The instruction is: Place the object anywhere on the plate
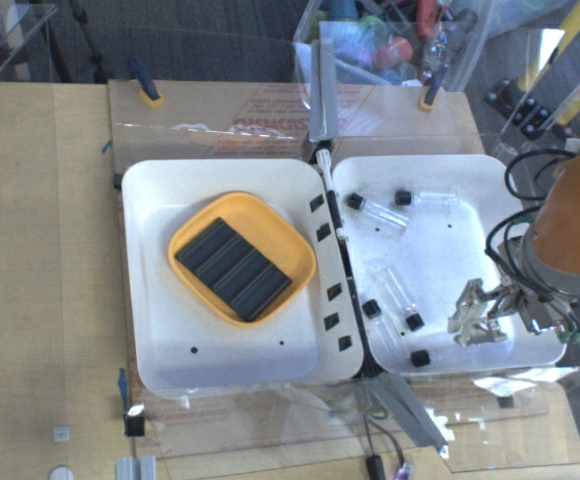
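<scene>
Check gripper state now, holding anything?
Gripper: low over the right bin, nothing visibly held; open or shut cannot be told.

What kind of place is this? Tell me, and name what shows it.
Probably a robotics lab workbench set up for pick-and-place trials. Two white bins sit side by side on a wooden bench, a robot arm's gripper hangs over the right one, and a clear tub of assorted objects stands behind.
</scene>
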You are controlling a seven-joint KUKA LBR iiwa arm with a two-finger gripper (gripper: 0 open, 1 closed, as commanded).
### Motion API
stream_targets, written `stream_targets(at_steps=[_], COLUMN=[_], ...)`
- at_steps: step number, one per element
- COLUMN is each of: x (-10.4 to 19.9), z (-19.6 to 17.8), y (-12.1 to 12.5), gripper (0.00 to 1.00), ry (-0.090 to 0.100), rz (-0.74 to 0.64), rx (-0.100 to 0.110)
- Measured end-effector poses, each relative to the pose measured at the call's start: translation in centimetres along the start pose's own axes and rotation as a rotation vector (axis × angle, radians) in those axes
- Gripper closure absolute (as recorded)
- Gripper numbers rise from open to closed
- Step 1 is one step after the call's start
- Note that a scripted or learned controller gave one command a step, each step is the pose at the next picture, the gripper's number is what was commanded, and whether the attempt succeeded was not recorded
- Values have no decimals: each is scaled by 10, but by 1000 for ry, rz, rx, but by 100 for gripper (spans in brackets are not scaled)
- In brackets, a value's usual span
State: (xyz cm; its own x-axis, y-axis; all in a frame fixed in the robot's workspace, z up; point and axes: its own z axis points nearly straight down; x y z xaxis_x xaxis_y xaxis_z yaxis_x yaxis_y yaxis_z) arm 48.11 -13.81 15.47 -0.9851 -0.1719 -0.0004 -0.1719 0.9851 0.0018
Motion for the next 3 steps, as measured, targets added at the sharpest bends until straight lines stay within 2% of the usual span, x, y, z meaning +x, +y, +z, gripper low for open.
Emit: stream_targets(at_steps=[1, 3], x=[-4, 6], z=[-7, -19], y=[-40, -85], gripper=[100, 100], ry=[-6, -6], rz=[-119, -226], rx=[2, 3])
